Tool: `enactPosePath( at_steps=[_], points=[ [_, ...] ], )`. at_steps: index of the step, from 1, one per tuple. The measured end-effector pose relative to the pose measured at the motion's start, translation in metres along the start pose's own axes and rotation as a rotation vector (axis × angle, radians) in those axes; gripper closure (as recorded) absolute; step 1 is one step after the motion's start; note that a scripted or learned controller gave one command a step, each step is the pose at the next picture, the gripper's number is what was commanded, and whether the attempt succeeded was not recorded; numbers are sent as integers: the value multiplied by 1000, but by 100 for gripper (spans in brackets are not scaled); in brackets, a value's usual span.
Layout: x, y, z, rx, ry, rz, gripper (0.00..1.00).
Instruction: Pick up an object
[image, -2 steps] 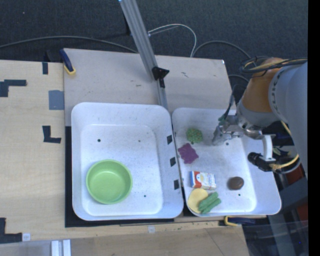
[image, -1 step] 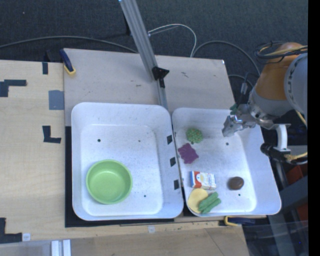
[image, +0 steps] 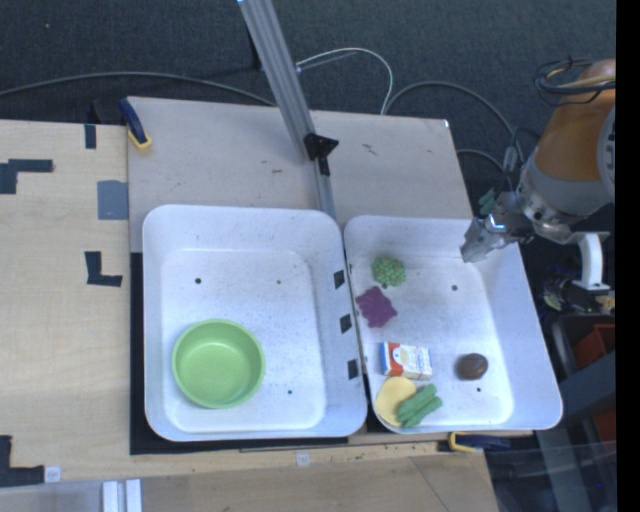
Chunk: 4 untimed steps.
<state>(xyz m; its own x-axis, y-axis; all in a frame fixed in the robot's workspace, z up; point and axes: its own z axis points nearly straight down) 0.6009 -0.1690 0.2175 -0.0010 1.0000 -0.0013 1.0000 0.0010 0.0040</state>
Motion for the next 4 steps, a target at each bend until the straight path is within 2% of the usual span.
enactPosePath(
  at_steps=[1,2,4],
  points=[
    [1,0,-6,4,2,0,100],
    [60,6,2,6,3,-6,100],
    [173,34,-6,5,3,-7,100]
  ],
)
